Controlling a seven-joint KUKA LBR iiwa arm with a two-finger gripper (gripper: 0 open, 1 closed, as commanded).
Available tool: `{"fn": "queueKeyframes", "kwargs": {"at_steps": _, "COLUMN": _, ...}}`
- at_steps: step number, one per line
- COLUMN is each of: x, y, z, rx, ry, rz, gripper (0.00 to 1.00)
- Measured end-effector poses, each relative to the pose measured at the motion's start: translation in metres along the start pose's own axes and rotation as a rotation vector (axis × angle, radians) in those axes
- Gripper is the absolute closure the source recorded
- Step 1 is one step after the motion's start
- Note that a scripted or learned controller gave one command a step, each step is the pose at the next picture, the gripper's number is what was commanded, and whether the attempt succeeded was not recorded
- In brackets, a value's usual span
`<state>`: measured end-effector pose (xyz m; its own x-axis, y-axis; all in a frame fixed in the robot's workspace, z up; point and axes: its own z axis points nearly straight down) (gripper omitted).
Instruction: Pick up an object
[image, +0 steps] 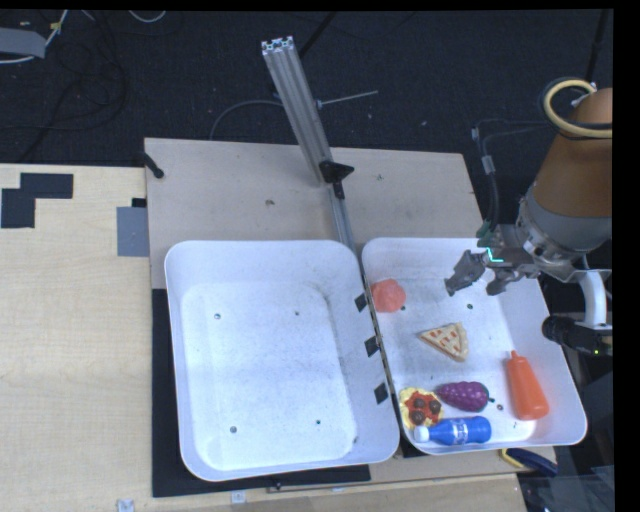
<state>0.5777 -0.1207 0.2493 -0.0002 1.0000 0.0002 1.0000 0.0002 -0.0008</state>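
A robotics lab is showing itself: a wooden bench (90, 330) is bearing white bins (200, 270), with cables (90, 70) trailing at upper left.

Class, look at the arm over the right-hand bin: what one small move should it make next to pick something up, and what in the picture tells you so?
Probably lower toward the pizza slice. The gripper hangs open above the right bin holding nothing, and that slice lies nearest, just below it in the picture, apart from the other toys.

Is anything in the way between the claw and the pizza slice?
No, nothing visible. The claw is above the right bin, and the pizza slice lies lower and a little left, with only bare white bin floor between them. The red ball sits off to the left.
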Motion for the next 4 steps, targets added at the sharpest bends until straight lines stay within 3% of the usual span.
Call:
{"fn": "queueKeyframes", "kwargs": {"at_steps": 1, "x": 0.0, "y": 0.0, "z": 0.0, "rx": 0.0, "ry": 0.0, "rz": 0.0, "gripper": 0.0}}
{"fn": "queueKeyframes", "kwargs": {"at_steps": 4, "x": 0.003, "y": -0.004, "z": 0.153, "rx": -0.004, "ry": -0.003, "rz": 0.001, "gripper": 0.0}}
